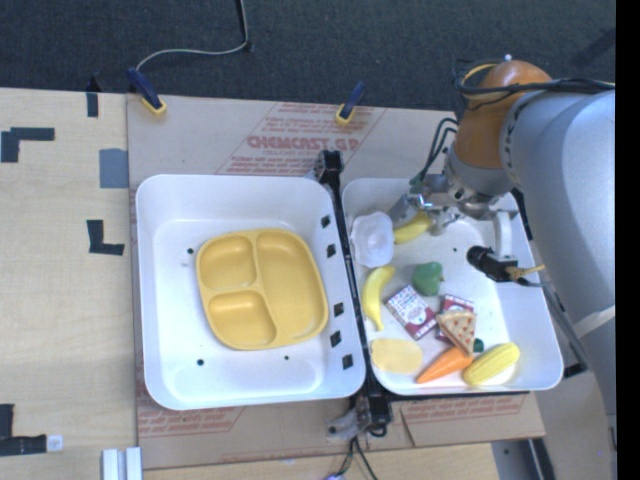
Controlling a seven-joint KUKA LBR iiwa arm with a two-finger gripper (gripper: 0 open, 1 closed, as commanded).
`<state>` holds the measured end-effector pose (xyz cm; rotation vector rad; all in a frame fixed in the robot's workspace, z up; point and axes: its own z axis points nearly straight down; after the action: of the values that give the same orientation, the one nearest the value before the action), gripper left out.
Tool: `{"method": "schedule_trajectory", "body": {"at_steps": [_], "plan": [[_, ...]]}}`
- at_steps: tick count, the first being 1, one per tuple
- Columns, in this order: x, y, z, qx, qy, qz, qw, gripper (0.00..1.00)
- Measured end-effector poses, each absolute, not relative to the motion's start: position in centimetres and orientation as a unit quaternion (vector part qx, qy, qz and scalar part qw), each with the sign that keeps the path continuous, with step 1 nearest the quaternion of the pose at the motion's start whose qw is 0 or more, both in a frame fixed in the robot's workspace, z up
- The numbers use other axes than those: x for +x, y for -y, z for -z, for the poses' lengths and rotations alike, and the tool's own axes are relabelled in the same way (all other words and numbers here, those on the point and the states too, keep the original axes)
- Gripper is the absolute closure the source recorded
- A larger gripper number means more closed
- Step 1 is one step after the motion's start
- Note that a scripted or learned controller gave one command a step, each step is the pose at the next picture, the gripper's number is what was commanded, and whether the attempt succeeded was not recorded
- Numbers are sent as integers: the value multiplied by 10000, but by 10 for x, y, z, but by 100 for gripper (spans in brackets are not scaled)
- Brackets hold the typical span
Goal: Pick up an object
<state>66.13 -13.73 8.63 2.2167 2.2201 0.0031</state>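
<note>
Gripper (428, 208): low in the right bin's 12 o'clock end, hanging from the arm's orange band; whether it is spread or pressed together cannot be told, as it is a small metallic blur.
Small banana (411, 232): short, yellow, lying roughly flat at the gripper's 7 o'clock, touching or just under the gripper tip; whether it is pinched cannot be told.
Clear cup (372, 238): pale, translucent, at the small banana's 9 o'clock, against the bin's left wall.
Big banana (376, 294): long, curved, yellow, at the cup's 6 o'clock.
Green piece (428, 277): dark green, rounded, at the gripper's 6 o'clock, well apart from it.
Red box (410, 311): small, red and white, at the green piece's 7 o'clock.
Pizza slice (458, 325): triangular, reddish edge, just at the red box's 3 o'clock.
Yellow disc (397, 354): flat, pale yellow, at the bin's 7 o'clock corner.
Carrot (442, 365): orange, at the disc's 3 o'clock.
Corn (491, 362): yellow cob at the carrot's 3 o'clock.
Right bin (530, 308): white, shallow, holds all the food toys.
Left bin (160, 268): white, beside the right one at its 9 o'clock.
Plate (262, 288): yellow, three compartments, mid left bin.
Desk (60, 298): light wood with a cardboard sheet under the bins.
</note>
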Motion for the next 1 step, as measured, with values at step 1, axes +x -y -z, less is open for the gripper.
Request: {"method": "schedule_trajectory", "body": {"at_steps": [1], "plan": [[662, 137, -97, 7060, -7082, -10, 26, 100]]}}
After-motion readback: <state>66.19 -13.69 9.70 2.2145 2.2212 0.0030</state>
